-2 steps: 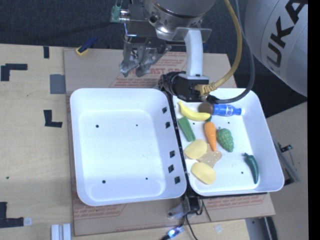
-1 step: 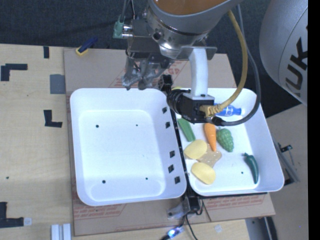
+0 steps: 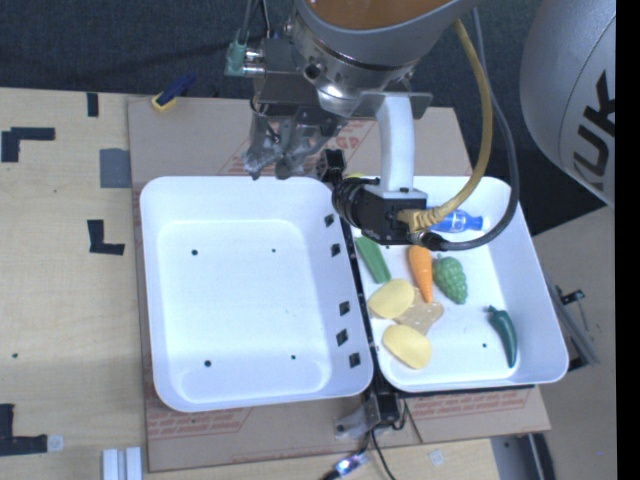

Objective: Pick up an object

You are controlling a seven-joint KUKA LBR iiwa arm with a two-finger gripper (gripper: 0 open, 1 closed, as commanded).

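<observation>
My gripper [image 3: 281, 155] hangs above the far rim of the left bin [image 3: 240, 388], well up from the bench. I see nothing held under it. The objects lie in the right bin [image 3: 530, 268]: a small blue-capped bottle [image 3: 461, 222] at the far side, an orange carrot [image 3: 422, 272], a bumpy green vegetable [image 3: 451, 279], a green cucumber [image 3: 373, 260] by the inner wall, two yellow lumps [image 3: 391, 298] [image 3: 407, 346] with a beige piece [image 3: 422, 316] between them, and a dark green pepper [image 3: 503, 334] at the right.
The arm's grey and orange body fills the top of the view and overhangs the far part of the right bin. Both bins rest on a cardboard sheet [image 3: 190, 128] on the wooden bench. A divider with black clips [image 3: 345, 308] runs between the bins.
</observation>
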